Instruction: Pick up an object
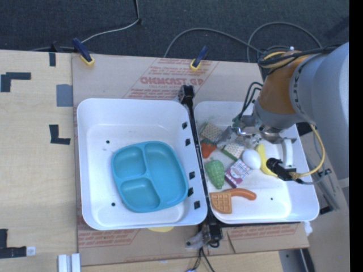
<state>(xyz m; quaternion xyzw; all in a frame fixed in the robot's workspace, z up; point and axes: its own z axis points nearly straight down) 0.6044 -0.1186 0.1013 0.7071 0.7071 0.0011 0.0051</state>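
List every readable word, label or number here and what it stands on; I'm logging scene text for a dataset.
"CHEMCAST GP": red print on the brown cardboard sheet under the bins, just behind the left bin.
Smaller red lines around it: too blurred to read.
Purple packet in the right bin: printing too small to read.

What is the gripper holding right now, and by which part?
Cannot be told. The gripper is low in the right bin, among the toy food near the white egg, but the wrist hides its tip.
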